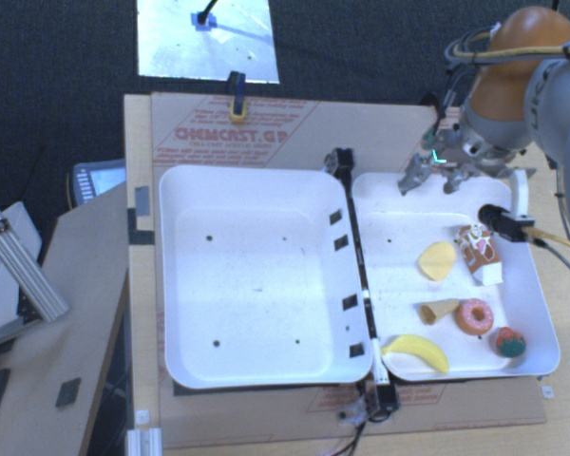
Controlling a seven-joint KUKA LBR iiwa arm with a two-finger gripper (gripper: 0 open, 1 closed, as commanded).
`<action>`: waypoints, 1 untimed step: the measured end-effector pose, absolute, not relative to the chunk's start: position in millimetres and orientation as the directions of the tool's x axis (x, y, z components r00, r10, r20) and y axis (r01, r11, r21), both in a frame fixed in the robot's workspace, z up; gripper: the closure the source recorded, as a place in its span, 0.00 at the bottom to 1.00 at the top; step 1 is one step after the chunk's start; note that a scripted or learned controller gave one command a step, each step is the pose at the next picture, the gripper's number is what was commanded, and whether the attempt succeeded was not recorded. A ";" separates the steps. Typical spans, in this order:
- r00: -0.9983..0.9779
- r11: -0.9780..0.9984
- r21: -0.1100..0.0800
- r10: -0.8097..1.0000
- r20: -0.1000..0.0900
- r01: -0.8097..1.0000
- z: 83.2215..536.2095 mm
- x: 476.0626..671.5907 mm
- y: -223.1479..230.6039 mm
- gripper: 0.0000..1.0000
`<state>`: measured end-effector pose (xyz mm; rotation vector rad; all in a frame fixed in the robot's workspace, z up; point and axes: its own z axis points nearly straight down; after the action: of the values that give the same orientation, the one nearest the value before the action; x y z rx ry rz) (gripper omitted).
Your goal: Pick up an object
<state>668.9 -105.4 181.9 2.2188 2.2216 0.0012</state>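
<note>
— Where is the pincer [433,173] sitting?

— It is hanging over the far edge of the right bin [527,297], at the end of the grey arm [527,74] reaching in from the right. Its two fingers are spreading apart, with nothing showing between them.

— And what is lying closest to it?

— A pale yellow chip [437,260] is resting nearer to us in the same bin, and just right of that a small brown-and-white carton [479,252] is lying tilted. A black part with a cable [506,222] is jutting in from the right, just beyond the carton.

— Going further out?

— Towards the near side a small cone [438,310] is lying beside a pink doughnut [474,316], and a red-and-green fruit [510,342] is sitting in the near right corner. A banana [418,352] is curving along the near wall, close to the divider. All the things are lying apart from the pincer.

— And the left bin [256,283]?

— It is sitting just beside the right one on the desk [85,255], with a printed cardboard sheet [266,126] showing beyond it.
</note>
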 end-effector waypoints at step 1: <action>-0.002 0.002 0.006 1.000 -0.001 1.000 193.5 670.0 -105.5 1.00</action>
<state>670.0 -105.5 193.5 2.2158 2.2199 0.0053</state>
